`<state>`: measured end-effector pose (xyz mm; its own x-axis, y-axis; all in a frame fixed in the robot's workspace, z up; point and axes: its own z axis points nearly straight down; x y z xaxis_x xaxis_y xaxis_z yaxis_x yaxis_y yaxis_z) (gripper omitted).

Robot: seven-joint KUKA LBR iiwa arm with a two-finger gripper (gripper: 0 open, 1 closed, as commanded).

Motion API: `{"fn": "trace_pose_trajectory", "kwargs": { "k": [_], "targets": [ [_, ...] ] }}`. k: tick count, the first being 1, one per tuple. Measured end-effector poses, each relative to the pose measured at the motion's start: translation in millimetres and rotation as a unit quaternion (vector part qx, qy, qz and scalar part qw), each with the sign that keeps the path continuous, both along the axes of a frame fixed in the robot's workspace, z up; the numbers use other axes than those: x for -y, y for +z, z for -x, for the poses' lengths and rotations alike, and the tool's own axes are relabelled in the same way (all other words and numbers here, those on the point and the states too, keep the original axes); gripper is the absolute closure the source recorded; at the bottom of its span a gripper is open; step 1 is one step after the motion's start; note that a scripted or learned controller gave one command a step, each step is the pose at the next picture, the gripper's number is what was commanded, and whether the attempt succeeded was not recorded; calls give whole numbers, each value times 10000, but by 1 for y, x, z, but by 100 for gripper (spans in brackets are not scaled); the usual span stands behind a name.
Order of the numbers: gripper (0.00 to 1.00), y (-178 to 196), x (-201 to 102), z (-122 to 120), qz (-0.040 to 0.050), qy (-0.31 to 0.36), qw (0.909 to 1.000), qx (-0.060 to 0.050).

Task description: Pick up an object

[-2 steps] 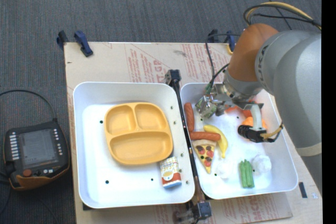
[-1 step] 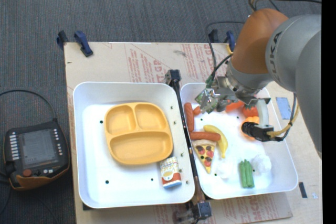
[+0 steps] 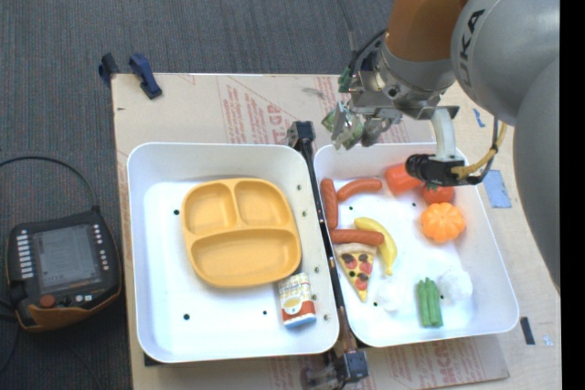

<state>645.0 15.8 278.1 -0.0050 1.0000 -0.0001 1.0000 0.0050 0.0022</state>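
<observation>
I see the gripper (image 3: 358,131) hanging above the back left corner of the right bin (image 3: 498,265), over the rim near the divider between bins. Nothing sits between its fingers; whether they are spread or closed I cannot tell, too blurred and small. Grey arm (image 3: 512,23) with the orange band comes in from the right.

In the right bin I count: three sausages (image 3: 358,188) at the left side, one along the wall, one angled near the back, one lower; a banana (image 3: 379,239) touching the lower sausage; a pizza slice (image 3: 356,268) just in front of it; an orange mandarin (image 3: 442,222); a red-orange piece (image 3: 402,179) near the back; green beans (image 3: 429,302); white lumps (image 3: 454,284) beside them.

Left bin (image 3: 151,224) holds a yellow divided plate (image 3: 241,231) and a small carton (image 3: 296,300) just in front of the plate, by the right wall
</observation>
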Motion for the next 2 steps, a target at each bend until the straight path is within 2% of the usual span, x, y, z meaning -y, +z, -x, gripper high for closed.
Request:
{"fn": "trace_pose_trajectory", "kwargs": {
  "k": [1, 2],
  "targets": [
    [100, -93, -39, 2, -1, -4, 10000, -45],
    [100, -78, 2, 55, 2, -22, 10000, -34]
  ]
}}
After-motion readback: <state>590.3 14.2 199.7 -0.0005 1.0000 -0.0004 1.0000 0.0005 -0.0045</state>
